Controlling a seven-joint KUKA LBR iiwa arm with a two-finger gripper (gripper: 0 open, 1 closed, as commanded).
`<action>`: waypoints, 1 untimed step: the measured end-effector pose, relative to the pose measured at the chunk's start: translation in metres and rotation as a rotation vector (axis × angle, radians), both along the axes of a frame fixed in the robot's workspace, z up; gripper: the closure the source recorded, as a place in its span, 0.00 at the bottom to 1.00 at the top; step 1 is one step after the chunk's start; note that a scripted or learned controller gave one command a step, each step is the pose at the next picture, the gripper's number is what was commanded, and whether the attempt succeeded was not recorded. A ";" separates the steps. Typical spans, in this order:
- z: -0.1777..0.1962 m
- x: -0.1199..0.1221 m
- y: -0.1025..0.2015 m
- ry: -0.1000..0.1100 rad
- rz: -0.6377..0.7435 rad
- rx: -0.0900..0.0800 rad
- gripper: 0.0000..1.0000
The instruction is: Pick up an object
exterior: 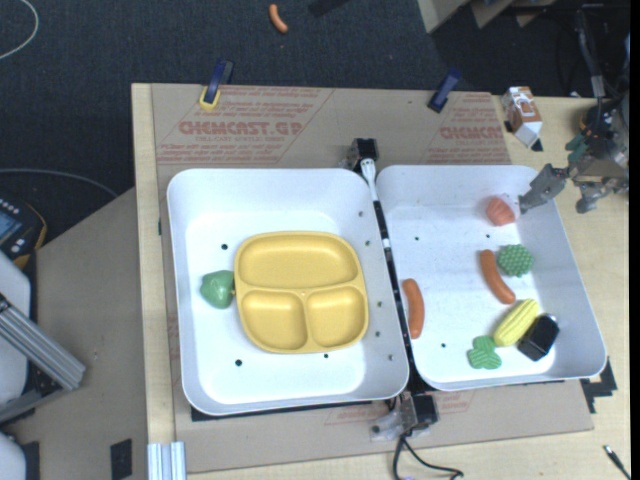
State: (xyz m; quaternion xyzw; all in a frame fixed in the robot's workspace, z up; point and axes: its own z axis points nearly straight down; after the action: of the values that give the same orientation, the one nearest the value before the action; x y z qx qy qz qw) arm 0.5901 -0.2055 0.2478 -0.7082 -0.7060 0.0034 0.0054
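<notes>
1. My gripper [548, 186] hung at the far right corner of the right bin [450, 368], just beside a small reddish-orange piece [500, 209]. How its jaws stood, I could not tell.
2. Nothing was lifted yet. As I judged it, the pick had not begun in earnest: every candidate lay on the bin floor.
3. The things to choose from sat in that right bin: the reddish-orange piece nearest me, a green bumpy ball [515, 259] with an orange sausage [496, 275] touching it, a yellow corn cob [516, 321] against a black block [538, 338], a small green piece [484, 354], and a second orange sausage [412, 307] near the divider.
4. What remained, by my reckoning: descend over one piece, close, and raise it.
5. The left bin [200, 368] held a yellow divided plate [299, 291] and a green lump [217, 288] touching its edge.
6. Both bins rested on a brown board-covered tabletop [300, 118] held by clamps; dark carpet lay beyond, with a stray orange piece [278, 18] on it.
</notes>
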 end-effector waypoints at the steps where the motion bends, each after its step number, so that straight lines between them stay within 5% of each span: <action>1: 0.007 0.003 0.001 -0.013 0.003 -0.003 0.00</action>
State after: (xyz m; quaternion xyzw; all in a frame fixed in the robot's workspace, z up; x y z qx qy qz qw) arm 0.5927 -0.2050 0.2551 -0.7071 -0.7072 -0.0001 -0.0003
